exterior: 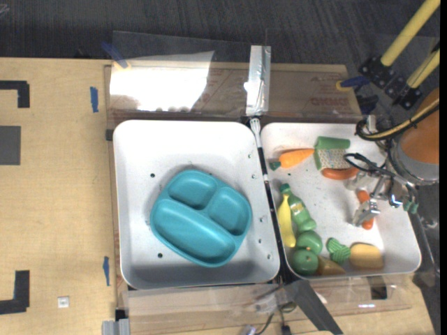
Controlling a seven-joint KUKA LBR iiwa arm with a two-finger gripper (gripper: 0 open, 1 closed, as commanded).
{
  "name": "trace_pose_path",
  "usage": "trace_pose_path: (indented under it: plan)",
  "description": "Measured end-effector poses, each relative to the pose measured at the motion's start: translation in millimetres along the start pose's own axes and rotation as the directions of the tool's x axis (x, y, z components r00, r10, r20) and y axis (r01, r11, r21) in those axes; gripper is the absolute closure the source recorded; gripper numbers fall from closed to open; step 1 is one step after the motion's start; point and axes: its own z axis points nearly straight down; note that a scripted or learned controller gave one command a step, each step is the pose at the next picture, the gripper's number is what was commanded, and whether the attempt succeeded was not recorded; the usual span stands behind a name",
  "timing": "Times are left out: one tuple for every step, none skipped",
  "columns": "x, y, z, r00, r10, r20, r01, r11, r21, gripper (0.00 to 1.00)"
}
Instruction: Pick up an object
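My gripper [366, 208] hangs low over the right side of the right bin [318, 187], reaching in from the right edge. Small orange bits show at its tip, and I cannot tell whether they belong to a toy or to the gripper. Toy foods lie around it: an orange carrot [296, 158] and a green-and-grey piece [331, 152] at the back, and a red-orange piece [338, 174] just left of the gripper. A yellow banana [285, 220], a green bottle [302, 215], a green apple [304, 259], a small green piece [336, 248] and a tan bread-like piece [366, 255] lie along the front.
A teal divided plate [201, 217] lies in the left bin [140, 152]. The arm's orange band [424, 145] and cables stand over the right bin's right rim. A clear sheet and a taped strip [258, 79] sit behind the bins. Yellow poles [412, 26] cross the upper right.
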Motion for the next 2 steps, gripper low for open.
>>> trace_pose_path:
  plan:
    - [9,-3,0,0.997,0.082,0.001,-0.082,0.997,0.0,0.0]
    - [75,-13,-1,0.992,0.123,0.0,-0.123,0.992,0.002,0.0]
